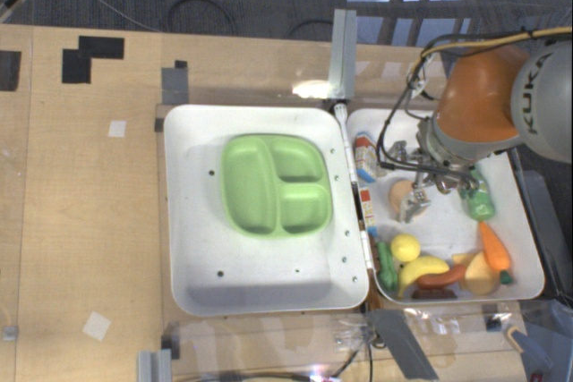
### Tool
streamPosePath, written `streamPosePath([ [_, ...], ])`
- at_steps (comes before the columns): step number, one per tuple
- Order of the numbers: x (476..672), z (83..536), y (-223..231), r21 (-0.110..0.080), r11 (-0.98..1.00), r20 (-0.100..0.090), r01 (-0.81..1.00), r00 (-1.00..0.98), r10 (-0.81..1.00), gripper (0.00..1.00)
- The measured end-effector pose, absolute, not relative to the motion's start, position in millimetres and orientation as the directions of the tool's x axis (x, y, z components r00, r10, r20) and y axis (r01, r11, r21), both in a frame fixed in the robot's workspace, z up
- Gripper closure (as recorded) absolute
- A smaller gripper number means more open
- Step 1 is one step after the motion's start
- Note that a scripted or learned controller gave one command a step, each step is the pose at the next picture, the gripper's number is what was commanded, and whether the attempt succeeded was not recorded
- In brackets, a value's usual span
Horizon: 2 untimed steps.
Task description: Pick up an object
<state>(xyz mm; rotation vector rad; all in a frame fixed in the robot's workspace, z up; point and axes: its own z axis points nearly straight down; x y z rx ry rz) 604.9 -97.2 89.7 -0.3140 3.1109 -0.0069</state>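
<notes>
Gripper (417, 206) is low in right bin (519, 192), finger state can't tell. Beige egg (400, 191) sits just at its 10 o'clock, not lifted. Judging by that, pick isn't done yet: grasp & lift remain.

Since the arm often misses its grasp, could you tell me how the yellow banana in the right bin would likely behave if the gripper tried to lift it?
The banana looks smooth and curved, so it may slip or twist between fingers. It lies crowded against the lemon and a red piece, so neighbours would probably shift. It is likely a light toy.
</notes>
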Motion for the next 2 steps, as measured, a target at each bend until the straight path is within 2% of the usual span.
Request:
streamPosePath([
  [1,594.0,89.9,-94.5,-0.003,0.998,-0.017,-0.06,-0.998,-0.06,0.0],
  [2,598.5,104.1,-93.0,-0.004,0.998,-0.031,-0.065,-0.997,-0.065,1.0],
])
